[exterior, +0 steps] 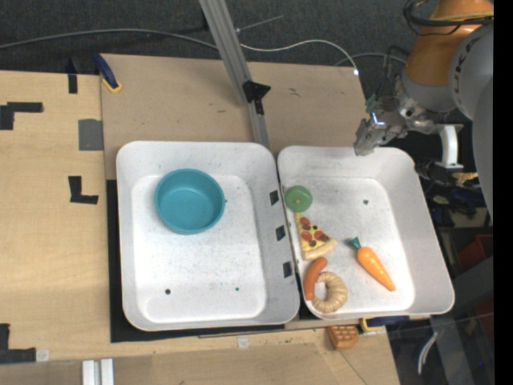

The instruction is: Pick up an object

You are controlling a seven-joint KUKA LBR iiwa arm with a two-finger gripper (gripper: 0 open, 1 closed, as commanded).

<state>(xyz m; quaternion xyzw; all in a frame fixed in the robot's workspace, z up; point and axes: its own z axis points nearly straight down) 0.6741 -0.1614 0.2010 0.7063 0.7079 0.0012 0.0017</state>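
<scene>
Broadly, two shallow white bins sit side by side on the bench: the left bin [136, 295] and the right bin [417, 239]. One grey arm [449, 46] with an orange band reaches in from the right, and its gripper [367, 141] hangs over the far rim of the right bin, well apart from every object; nothing shows between its tips, and how wide it stands cannot be told. One blue bowl [190, 201] rests in the left bin. Five smaller things lie in the right bin: one carrot [374, 266], one pretzel ring [330, 291], one sausage [313, 275] touching it, one pizza slice [313, 236], and one green round piece [298, 198].
</scene>
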